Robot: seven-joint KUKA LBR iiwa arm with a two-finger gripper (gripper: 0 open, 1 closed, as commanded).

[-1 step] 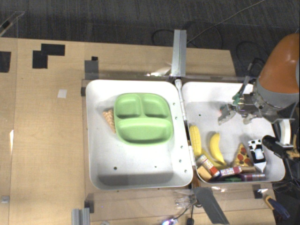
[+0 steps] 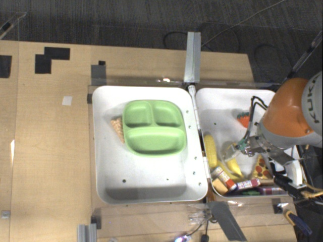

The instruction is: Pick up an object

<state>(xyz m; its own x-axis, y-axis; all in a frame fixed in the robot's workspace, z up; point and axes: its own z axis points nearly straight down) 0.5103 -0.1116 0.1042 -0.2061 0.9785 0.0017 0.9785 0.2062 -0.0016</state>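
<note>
Over the right bin (image 2: 222,102), the arm (image 2: 287,110) reaches in from the right, its orange band sitting above the bin's right half. The gripper (image 2: 241,147) hangs low among the clutter at the bin's near end; whether it is spread or closed I cannot tell, since the wrist and cables hide it and the spot is blurred.

Just left of the gripper and slightly nearer the camera lies a banana (image 2: 232,166), yellow and curved, close to the gripper but not visibly held. Farther left, against the bin's left wall, a corn cob (image 2: 210,150) lies lengthwise. Near the front rim sit a small box (image 2: 222,179) and a dark, flat bar (image 2: 250,185), touching or overlapping one another. A red thing (image 2: 244,119) rests behind the gripper, partly hidden by the arm's cables. Something red and yellow (image 2: 261,168) shows just right of the banana, too blurred to name.

On the left, the other bin (image 2: 108,135) holds a green tray (image 2: 153,126) with 3 compartments, upside up, and a tan scrap (image 2: 117,129) peeks from under the tray's left edge. Both bins sit side by side on the counter (image 2: 45,135).
</note>
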